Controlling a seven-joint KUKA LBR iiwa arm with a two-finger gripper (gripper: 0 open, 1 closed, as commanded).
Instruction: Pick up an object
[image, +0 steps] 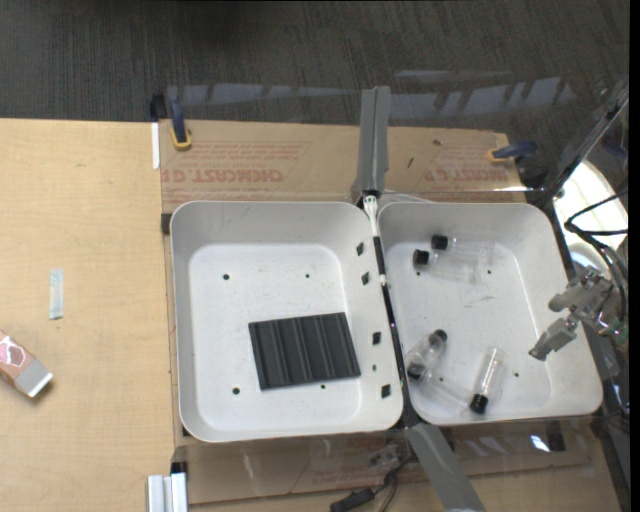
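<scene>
Gripper (563, 322) sat at 3 o'clock edge of right bin (540, 225), fingers spread apart, clasping nothing; nearest target judged to be clear vial (484, 379), lying w/in that bin toward 7 o'clock of gripper, near but not touching. Long axis ran approx 12-to-6, slightly tilted, black cap at 6 o'clock end; called for closing across the narrow width.

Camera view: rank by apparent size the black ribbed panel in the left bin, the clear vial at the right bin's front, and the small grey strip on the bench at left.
1. Black ribbed panel, by far the largest.
2. Clear vial.
3. Grey strip, close to the vial in length, so this order is unsure.
</scene>
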